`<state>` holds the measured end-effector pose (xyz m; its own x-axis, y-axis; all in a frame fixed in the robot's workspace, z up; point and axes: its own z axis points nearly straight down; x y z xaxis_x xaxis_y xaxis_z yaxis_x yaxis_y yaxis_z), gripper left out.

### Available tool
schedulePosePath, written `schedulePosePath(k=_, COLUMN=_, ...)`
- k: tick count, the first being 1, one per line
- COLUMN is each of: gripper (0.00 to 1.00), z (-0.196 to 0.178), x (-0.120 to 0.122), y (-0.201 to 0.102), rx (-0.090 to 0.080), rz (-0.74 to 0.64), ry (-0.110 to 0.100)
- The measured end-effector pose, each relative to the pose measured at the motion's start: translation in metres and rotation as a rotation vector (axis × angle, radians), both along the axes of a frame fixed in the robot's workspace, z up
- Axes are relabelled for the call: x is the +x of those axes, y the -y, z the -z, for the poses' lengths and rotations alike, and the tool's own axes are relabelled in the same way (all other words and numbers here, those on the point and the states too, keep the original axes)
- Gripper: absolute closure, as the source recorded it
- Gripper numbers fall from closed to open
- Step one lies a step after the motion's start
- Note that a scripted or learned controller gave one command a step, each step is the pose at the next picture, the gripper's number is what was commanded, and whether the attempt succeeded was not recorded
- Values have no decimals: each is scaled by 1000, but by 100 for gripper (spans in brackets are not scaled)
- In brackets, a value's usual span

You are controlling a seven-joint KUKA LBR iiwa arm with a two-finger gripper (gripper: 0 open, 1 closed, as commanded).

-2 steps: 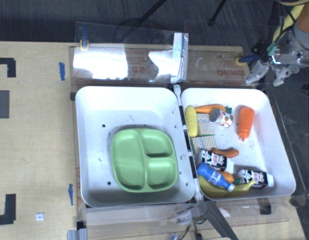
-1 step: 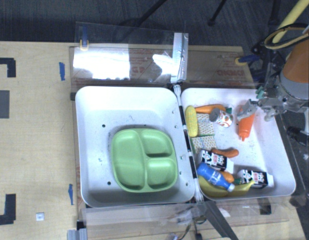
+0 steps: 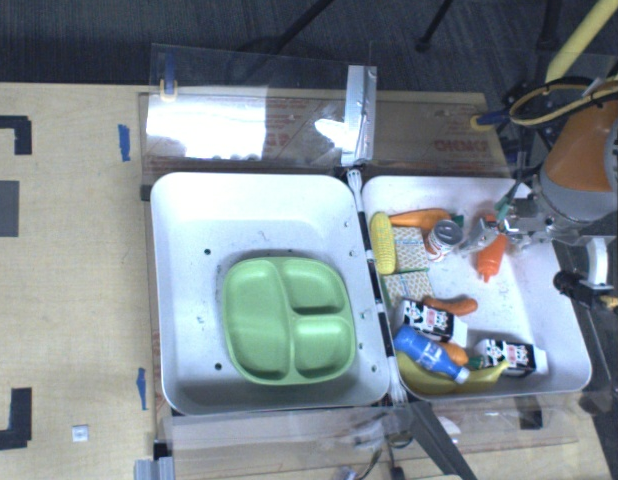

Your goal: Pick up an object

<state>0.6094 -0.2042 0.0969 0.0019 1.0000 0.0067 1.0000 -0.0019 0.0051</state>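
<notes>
The right bin (image 3: 549,313) holds several toy items. A yellow corn cob (image 3: 382,243) lies along its left wall beside a checked cloth (image 3: 409,258). A long carrot (image 3: 421,218) and a small metal can (image 3: 446,233) sit at the back. A small orange carrot (image 3: 491,256) lies just below my gripper (image 3: 501,226), which hangs low over the back right of this bin. Whether it touches the carrot is unclear. Nearer the front lie a sausage (image 3: 449,305), two black-and-white cartons (image 3: 427,318) (image 3: 509,355), a blue bottle (image 3: 429,353) and a banana (image 3: 449,378).
The left bin (image 3: 189,218) bears a green divided plate (image 3: 287,318). A clear panel (image 3: 249,118) and a metal post (image 3: 359,108) stand behind the bins. The grey arm with its orange band (image 3: 579,158) and cables fill the right side.
</notes>
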Motion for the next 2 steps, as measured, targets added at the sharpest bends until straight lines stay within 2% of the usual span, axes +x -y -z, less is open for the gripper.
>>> schedulePosePath(k=1, gripper=100, z=-8, x=-2, y=5, rx=-7, rz=5, ry=-3)
schedulePosePath(k=2, gripper=100, z=-105, x=-9, y=-89, rx=-7, rz=119, ry=-5)
